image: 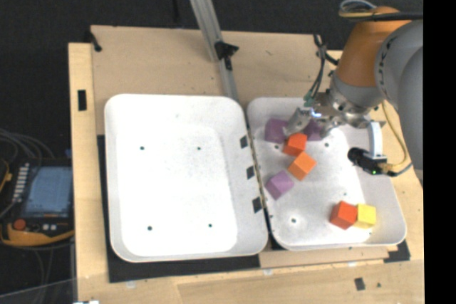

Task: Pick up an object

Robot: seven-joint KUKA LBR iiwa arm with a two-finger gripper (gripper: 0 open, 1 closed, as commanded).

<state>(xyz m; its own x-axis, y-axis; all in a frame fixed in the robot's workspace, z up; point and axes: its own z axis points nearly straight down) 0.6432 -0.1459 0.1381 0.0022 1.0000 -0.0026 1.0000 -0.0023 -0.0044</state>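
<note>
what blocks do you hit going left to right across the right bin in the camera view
Purple block at the bin's upper left → orange block in the middle → red block → yellow block, touching the red one.

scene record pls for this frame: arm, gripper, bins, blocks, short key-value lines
arm: grey with orange band, reaching in from the right
gripper: low over the far end of the right bin
left bin: white, shallow
purple blocks: one by the gripper, one near the divider, a third partly hidden under the gripper
orange blocks: red-orange one touching a lighter orange one
near corner: red-orange block touching a yellow block
held: nothing seen between fingers
</note>
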